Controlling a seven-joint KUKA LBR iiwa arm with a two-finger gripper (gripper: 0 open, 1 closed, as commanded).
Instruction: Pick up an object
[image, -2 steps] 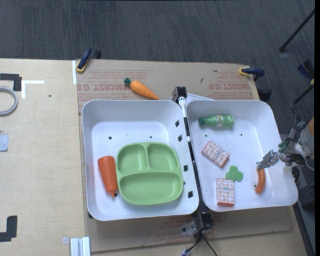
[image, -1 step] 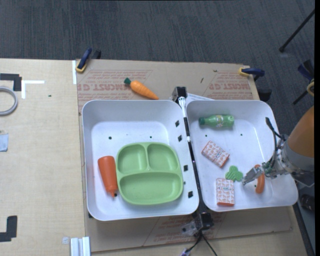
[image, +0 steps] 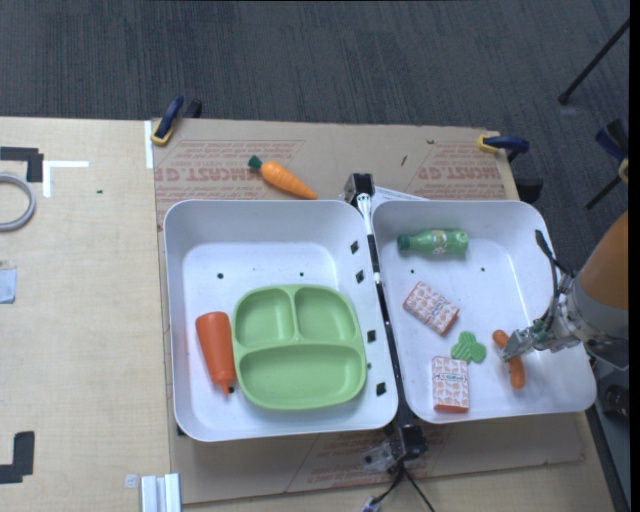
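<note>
Reaching into the right white plastic bin (image: 560, 400), the two-finger gripper (image: 518, 345) is seen low at a small orange carrot-shaped toy (image: 514, 368) near the green leafy piece (image: 467, 349) — finger state cannot be told. Centring over the carrot before closing is advised — slip is likely.

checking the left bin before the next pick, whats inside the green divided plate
The green divided plate shows three bare compartments. The orange cylinder lies beside it on the bin floor, against its left rim. Whatever is under the plate is covered.
</note>
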